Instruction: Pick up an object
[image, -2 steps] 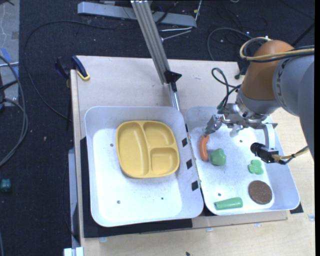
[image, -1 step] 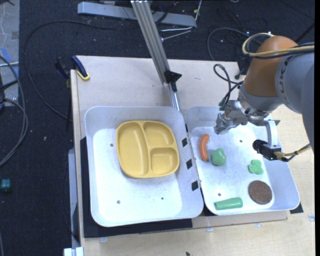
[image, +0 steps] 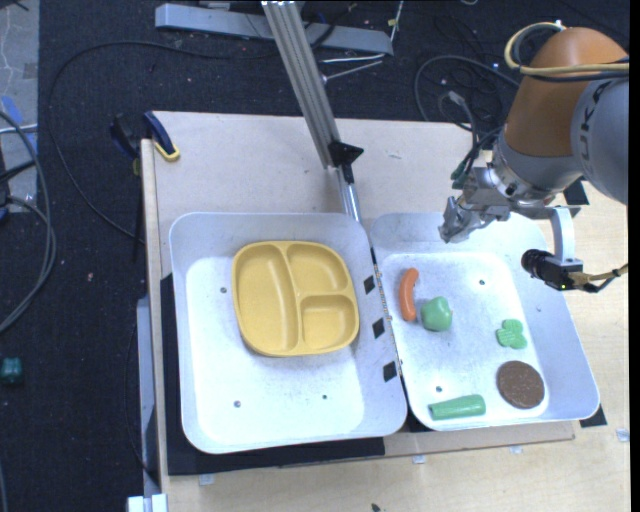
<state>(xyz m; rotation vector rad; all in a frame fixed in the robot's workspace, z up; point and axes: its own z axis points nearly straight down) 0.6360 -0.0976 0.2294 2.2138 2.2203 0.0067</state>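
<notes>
The right bin (image: 560, 330) holds an orange sausage-shaped piece (image: 408, 294), a round green piece (image: 436, 315), a small green leafy piece (image: 512, 333), a brown disc (image: 521, 384) and a green bar (image: 457, 407). My gripper (image: 455, 226) hangs over the back left corner of that bin, above and to the right of the orange piece. Nothing shows between its tips.
The left bin (image: 200, 330) carries a yellow divided plate (image: 296, 298). A slanted metal pole (image: 312, 85) rises behind the bins. Black clips (image: 381, 326) sit along the seam between the bins. A black camera part (image: 545, 265) juts from the arm over the right bin's far edge.
</notes>
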